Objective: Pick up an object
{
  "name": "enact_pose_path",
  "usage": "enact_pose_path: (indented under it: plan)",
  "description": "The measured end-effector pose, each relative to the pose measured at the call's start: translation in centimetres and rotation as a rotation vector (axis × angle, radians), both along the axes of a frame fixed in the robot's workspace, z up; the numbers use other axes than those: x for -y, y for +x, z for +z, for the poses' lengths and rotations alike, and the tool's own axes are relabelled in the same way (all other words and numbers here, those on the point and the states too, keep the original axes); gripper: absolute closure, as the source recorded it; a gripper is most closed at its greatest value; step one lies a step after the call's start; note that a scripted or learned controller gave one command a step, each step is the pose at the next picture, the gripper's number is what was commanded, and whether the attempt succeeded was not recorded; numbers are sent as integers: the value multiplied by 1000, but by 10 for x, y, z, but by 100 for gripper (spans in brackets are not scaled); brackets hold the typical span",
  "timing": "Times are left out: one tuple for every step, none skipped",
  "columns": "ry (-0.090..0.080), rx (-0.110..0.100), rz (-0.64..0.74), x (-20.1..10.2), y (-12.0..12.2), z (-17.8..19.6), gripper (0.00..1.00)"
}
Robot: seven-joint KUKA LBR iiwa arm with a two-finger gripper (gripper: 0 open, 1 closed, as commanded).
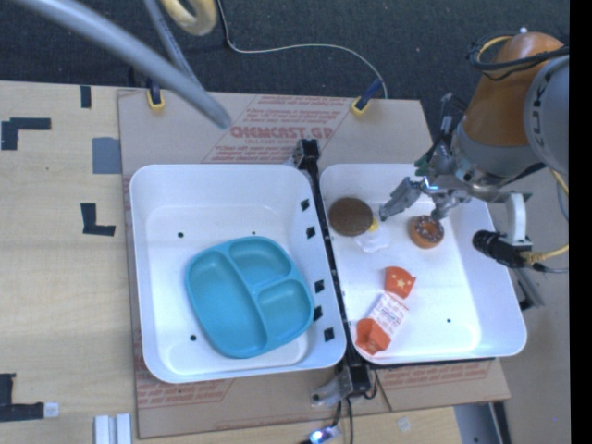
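Note:
My gripper (413, 211) hangs over the back of the right bin (481, 331), open, with nothing between its fingers. One finger (396, 202) points toward a round brown patty (351, 215). The other finger (445, 205) stands just above a small sprinkled donut (426, 232). A white scrap (373, 241) lies right in front of the patty. Nearer the front of the bin lie a small red piece (400, 281) and a red-and-white packet (382, 322).
The left bin (157, 202) holds a blue divided plate (250, 294). A black divider (319, 239) runs between the bins. The grey and orange arm (509, 100) comes in from the right. A black fitting with a yellow cable (504, 246) sits at the right bin's edge.

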State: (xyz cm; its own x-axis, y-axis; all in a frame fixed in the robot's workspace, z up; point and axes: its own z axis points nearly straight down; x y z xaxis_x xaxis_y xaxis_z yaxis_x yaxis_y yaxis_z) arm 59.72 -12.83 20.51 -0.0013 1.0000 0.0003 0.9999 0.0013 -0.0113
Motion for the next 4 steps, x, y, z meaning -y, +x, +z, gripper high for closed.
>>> enact_pose_path:
  plan:
    - [1,0,1,-4,-4,-48,0]
    - [1,-2,1,-8,2,-113,0]
    - [2,-3,4,-9,3,-103,100]
    - [0,10,1,-10,4,-43,100]
